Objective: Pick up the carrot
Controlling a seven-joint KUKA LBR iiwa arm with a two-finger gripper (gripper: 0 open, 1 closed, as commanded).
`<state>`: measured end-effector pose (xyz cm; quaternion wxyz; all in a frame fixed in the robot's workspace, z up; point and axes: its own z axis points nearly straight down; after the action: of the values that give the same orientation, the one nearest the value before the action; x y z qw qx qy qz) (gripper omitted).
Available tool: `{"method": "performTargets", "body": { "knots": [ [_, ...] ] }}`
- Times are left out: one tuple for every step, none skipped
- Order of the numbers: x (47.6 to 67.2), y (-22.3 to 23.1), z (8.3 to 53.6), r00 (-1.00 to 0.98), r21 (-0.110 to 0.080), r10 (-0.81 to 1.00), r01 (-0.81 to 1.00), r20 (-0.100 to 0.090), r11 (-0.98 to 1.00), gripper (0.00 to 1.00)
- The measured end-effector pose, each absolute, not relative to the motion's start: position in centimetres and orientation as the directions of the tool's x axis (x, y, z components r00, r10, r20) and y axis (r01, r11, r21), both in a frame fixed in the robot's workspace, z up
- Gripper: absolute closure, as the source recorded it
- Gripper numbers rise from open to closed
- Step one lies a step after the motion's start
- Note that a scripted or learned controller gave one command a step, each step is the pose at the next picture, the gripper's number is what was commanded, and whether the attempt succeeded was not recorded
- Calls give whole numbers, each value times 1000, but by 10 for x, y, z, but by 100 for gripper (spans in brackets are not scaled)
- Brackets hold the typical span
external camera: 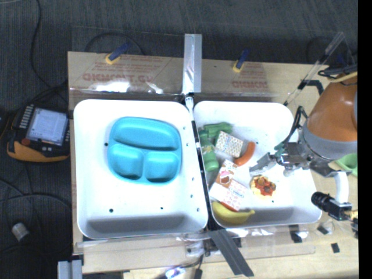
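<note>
Grey arm [325, 141], orange band [335, 114] above wrist, dark metal gripper [263, 163], thin black cables

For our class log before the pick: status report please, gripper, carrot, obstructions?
Two-finger gripper over right white bin, holding nothing. Orange carrot lies free just left of it. Patterned white packet touches carrot's left side.
</note>
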<state>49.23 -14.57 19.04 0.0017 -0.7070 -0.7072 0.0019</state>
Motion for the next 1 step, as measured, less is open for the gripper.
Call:
{"method": "performTargets", "body": {
  "knots": [
    [492,-145,198,-1,-9,1000,1000,1,1,100]
  ]
}}
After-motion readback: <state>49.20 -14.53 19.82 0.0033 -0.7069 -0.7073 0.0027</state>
